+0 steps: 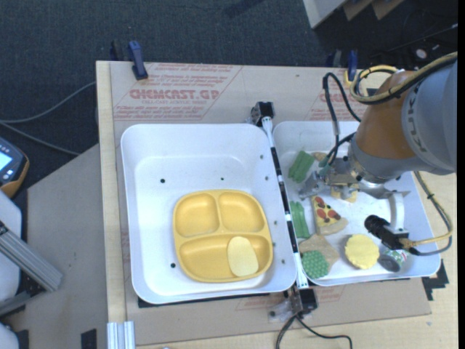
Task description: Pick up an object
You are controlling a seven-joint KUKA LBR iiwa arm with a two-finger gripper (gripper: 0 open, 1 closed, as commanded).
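My gripper (328,180) hangs low over the upper middle of the right bin (429,267), below the grey arm with its orange band. Just left of it lies a green block (301,166). A toy pizza slice (328,216) lies just below it. A small tan piece (341,190) sits right at the gripper, and I cannot tell whether it is held. Farther down are a long green piece (299,221), a yellow round piece (361,251) and a green round piece on a tan slab (316,261).
The left bin (145,158) holds a yellow divided plate (190,217) with a pale yellow oval (243,256) in its lower compartment. A small dark and green item (393,260) lies at the right bin's lower right. The bins' shared wall runs between them.
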